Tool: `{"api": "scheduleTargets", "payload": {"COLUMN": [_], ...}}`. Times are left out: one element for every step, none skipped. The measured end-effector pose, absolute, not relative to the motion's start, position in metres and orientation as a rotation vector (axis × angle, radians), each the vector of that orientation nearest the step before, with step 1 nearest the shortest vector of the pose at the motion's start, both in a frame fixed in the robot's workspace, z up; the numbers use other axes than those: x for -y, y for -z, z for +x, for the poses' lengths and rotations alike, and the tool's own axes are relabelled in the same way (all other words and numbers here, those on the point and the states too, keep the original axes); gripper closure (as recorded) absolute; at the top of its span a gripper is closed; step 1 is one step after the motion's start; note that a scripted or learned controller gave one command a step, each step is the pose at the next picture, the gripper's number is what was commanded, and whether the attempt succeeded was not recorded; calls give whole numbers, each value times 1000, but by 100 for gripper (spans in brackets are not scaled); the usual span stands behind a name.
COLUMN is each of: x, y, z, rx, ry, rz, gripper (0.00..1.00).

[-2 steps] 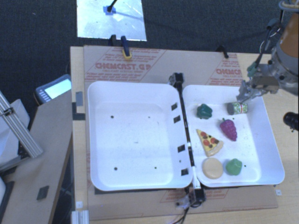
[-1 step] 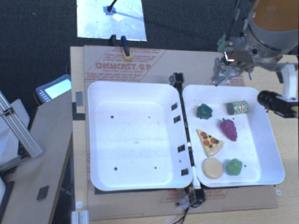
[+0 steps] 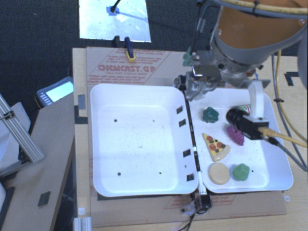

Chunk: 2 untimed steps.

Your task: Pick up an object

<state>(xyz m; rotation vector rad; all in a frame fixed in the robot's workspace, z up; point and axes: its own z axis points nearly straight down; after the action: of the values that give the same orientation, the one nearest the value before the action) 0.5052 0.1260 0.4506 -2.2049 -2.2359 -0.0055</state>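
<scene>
1. From the camera above the bench, you see 2 shallow white bins side by side: the left bin and the right bin.
2. Your arm, grey with an orange band, reaches in from the right; its gripper hangs over the far left corner of the right bin, and whether it is open or closed cannot be told.
3. The right bin holds a dark green piece, a purple grape bunch, a pizza slice, a tan round cookie and a light green piece, all lying apart from the gripper.
</scene>
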Motion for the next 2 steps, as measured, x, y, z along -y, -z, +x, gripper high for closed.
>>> {"api": "scheduleTargets", "payload": {"x": [-176,-238], "y": [-540,-530], "z": [510,503], "rx": [2234,2232], "ry": [19,4], "rz": [-2214,-2209], "gripper": [100,100]}}
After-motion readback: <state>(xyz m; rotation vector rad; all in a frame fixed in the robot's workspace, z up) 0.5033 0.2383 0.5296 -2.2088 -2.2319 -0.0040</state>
